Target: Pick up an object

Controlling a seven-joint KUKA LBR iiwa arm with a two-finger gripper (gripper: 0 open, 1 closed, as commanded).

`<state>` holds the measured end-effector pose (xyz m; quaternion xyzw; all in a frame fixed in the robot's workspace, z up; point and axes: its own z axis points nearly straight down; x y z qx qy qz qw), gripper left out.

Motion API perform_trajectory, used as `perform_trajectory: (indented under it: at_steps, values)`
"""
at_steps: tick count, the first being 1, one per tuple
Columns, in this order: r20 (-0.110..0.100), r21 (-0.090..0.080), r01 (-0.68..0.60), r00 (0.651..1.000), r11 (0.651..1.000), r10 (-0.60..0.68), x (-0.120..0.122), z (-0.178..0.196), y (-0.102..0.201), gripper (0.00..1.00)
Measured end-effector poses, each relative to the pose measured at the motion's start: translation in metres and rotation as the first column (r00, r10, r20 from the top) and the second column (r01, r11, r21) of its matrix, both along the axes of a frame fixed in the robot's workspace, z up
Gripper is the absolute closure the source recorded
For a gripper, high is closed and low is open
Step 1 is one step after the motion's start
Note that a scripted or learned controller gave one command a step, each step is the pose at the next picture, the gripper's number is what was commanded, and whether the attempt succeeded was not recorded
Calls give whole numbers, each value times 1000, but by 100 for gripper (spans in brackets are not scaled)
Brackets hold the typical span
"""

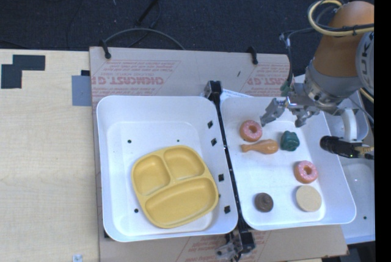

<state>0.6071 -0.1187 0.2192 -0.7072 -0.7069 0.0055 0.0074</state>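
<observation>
The right bin holds a pink donut, a tan drumstick, a dark green lump, a second pink donut, a small brown donut and a pale round biscuit. My gripper hangs over the far part of this bin, just behind the green lump and to the right of the first pink donut. Its fingers are spread open with nothing between them.
The left bin holds a yellow divided tray lying flat toward its near side. A black divider runs between the two bins. Brown cardboard lies under and behind the bins.
</observation>
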Motion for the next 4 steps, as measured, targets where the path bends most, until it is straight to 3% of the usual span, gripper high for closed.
perform_trajectory:
  at_steps: [1,2,4]
  values:
    - [10,-1,-2,1000,1000,2,2,6,0,0]
    - [5,0,-1,1000,1000,1,5,-60,0,0]
    - [12,-2,1,1000,1000,-1,3,-135,3,0]
